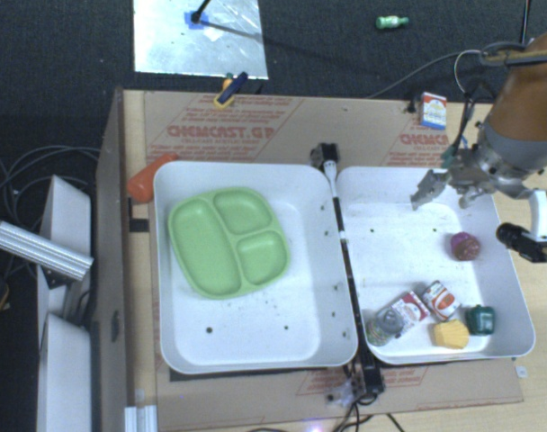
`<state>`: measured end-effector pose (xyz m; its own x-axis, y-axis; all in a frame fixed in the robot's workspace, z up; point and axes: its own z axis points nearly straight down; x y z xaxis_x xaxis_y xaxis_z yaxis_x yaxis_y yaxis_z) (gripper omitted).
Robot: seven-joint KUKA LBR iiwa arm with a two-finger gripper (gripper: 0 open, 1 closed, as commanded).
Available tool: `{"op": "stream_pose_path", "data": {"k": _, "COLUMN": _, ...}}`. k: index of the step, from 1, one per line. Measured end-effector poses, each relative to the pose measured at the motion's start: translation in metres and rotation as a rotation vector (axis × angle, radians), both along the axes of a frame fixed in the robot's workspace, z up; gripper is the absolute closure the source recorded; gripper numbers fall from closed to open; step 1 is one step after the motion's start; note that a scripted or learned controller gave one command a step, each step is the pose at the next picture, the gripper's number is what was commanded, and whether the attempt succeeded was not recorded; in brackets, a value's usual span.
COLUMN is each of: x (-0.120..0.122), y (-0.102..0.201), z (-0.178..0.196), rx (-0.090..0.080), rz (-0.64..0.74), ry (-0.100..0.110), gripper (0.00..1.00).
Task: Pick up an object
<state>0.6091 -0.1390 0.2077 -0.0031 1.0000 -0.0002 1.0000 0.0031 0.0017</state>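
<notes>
My gripper [448,191] hangs over the back of the right bin [395,232], its two fingers spread apart with nothing between them. In that bin, a dark red ball [464,246] lies toward the right, in front of the gripper. At the front lie a clear wrapped item [392,319], a red and white packet [440,298], a yellow block [452,334] and a dark green object [479,318]. The left bin [192,187] holds a green divided plate [228,240].
An orange object [142,179] sits at the left bin's back left corner. A small red and white box [433,111] and a yellow clamp [228,89] lie on the cardboard behind the bins. A black clip [325,156] sits where the bins meet.
</notes>
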Motion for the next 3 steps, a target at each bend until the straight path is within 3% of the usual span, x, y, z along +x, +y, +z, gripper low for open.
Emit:
{"op": "stream_pose_path", "data": {"k": 1, "x": 0.009, "y": -0.014, "z": -0.111, "rx": 0.001, "rz": -0.002, "ry": 0.005, "gripper": 0.00}}
{"op": "stream_pose_path", "data": {"k": 2, "x": 0.035, "y": -0.054, "z": -0.073, "rx": -0.002, "rz": -0.002, "ry": -0.002, "gripper": 0.00}}
{"op": "stream_pose_path", "data": {"k": 3, "x": 0.042, "y": -0.068, "z": -0.070, "rx": -0.001, "rz": -0.002, "ry": -0.002, "gripper": 0.00}}
